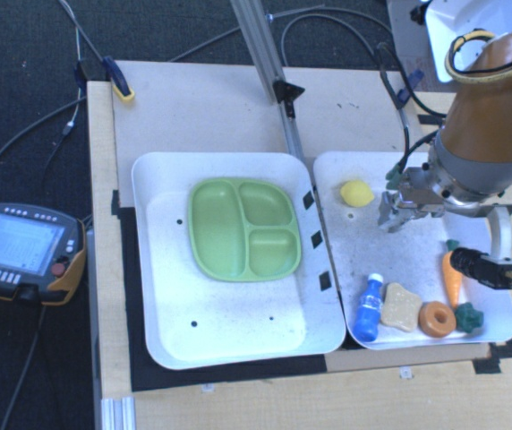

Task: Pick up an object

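I work in a robotics lab, not a home. My bench [202, 115] is bare board carrying two white bins [238, 348] taped down with black tape. A teach pendant [23, 253] with a lit screen lies on dark carpet [23, 106], and loose cables [32, 115] trail across the floor.

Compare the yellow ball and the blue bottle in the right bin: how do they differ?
The small round yellow ball sits near the far end of the right white bin; the blue plastic bottle with a white cap lies at the near edge. The ball is round and stands alone; the bottle is long and lies against a tan sponge. Both lie loose, ungripped.
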Motion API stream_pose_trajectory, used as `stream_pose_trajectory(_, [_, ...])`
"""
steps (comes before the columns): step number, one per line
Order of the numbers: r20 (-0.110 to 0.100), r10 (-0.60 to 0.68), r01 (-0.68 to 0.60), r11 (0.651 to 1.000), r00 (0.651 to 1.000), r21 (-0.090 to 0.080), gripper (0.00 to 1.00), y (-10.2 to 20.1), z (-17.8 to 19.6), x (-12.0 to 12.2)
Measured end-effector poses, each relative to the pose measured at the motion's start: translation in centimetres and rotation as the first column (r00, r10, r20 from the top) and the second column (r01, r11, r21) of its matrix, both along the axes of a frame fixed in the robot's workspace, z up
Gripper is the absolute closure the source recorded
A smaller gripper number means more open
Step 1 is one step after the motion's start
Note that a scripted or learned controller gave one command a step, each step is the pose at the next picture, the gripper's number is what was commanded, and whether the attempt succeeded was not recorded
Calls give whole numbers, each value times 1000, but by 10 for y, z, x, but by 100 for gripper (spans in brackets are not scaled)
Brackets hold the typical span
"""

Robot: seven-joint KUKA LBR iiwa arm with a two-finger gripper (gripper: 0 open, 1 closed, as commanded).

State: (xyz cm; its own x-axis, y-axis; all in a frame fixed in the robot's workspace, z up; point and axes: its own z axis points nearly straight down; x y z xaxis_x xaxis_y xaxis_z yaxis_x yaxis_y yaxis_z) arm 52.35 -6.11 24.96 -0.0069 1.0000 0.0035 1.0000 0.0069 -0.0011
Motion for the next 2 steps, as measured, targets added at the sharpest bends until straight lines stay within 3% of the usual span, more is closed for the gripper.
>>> stream_pose_trajectory(1, [-2,0,0,1000,1000,0,100,54,-10,5])
stream_pose_trajectory(2, [-3,0,0,1000,1000,0,100,113,-22,-5])
